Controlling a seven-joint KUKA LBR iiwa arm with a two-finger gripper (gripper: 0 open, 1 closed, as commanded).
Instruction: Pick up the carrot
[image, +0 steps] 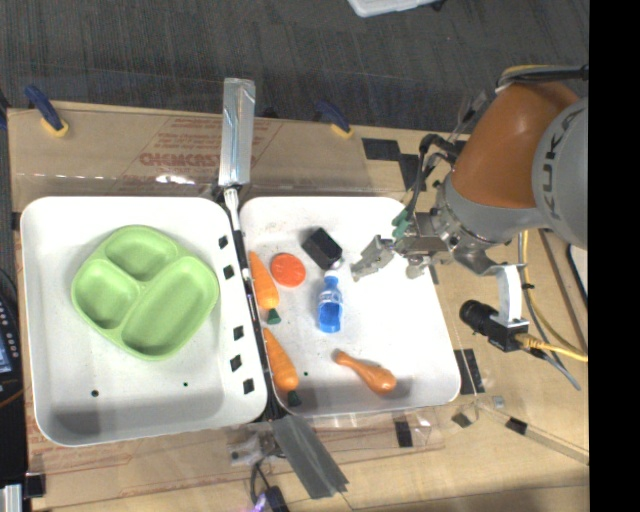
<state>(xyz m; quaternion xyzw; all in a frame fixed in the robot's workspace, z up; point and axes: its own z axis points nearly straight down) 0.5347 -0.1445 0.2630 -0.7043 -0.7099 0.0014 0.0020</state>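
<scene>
Tool (366, 262) over right bin (425, 330), fingers spread wide, nothing btwn. Carrot (263, 281) well to its left at bin wall; blue bottle (330, 304) nearer, below-left.

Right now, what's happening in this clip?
A grey and orange arm reaches in over the right bin, its tool hovering above the bin's upper right area with nothing between its fingers. Two carrots lie along the bin's left wall, untouched. A blue bottle, black block and orange disc lie nearby. The left bin holds a green plate.
</scene>
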